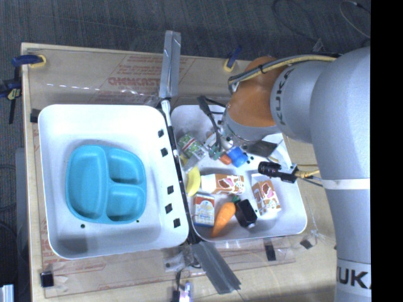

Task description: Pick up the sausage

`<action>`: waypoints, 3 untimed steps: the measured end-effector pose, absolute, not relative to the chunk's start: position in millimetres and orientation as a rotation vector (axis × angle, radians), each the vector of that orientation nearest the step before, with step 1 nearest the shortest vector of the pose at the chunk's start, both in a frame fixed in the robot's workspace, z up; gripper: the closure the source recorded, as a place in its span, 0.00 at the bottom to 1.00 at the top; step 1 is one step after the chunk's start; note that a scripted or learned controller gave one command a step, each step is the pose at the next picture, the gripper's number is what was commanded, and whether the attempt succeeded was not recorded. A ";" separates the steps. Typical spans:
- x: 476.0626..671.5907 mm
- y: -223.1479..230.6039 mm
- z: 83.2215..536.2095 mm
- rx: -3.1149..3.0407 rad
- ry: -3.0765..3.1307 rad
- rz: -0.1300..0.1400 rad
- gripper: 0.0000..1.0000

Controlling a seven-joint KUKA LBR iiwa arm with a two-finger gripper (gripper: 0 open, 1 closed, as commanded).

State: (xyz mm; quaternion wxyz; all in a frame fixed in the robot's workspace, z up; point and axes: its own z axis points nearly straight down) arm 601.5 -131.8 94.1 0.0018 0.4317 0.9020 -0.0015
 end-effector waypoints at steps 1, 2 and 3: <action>635.2 -200.5 92.0 1.217 2.896 -0.002 0.00; 636.4 -200.4 103.7 1.209 2.896 -0.003 1.00; 610.1 -156.9 221.1 0.644 3.071 -0.001 1.00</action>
